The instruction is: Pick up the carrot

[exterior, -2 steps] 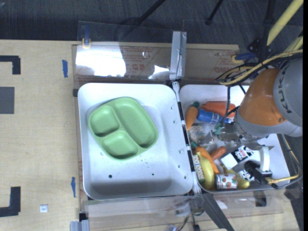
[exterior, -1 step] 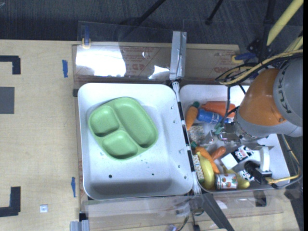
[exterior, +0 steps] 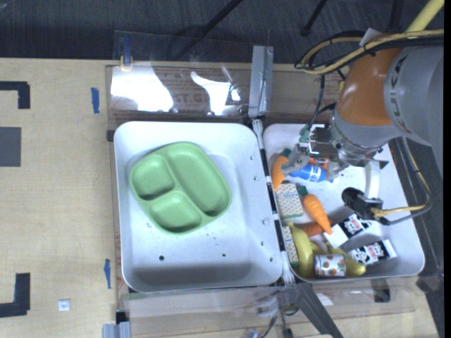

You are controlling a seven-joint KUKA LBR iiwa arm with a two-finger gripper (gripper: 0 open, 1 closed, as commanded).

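The carrot (exterior: 317, 213) is orange and tapered. It lies slantwise in the middle of the right bin (exterior: 412, 248), its tip pointing to the lower right. My gripper (exterior: 318, 155) hangs under the orange wrist band over the far part of that bin, above a blue and white packet (exterior: 311, 172). It stands a short way up and slightly right of the carrot, apart from it. Nothing orange shows at the gripper.
A second orange toy (exterior: 280, 170) lies by the right bin's left wall. A yellow banana (exterior: 303, 249), a small can (exterior: 330, 265), a patterned pack (exterior: 289, 201) and black-and-white cartons (exterior: 371, 252) crowd around the carrot. The left bin (exterior: 134, 259) holds a green divided plate (exterior: 179, 186).
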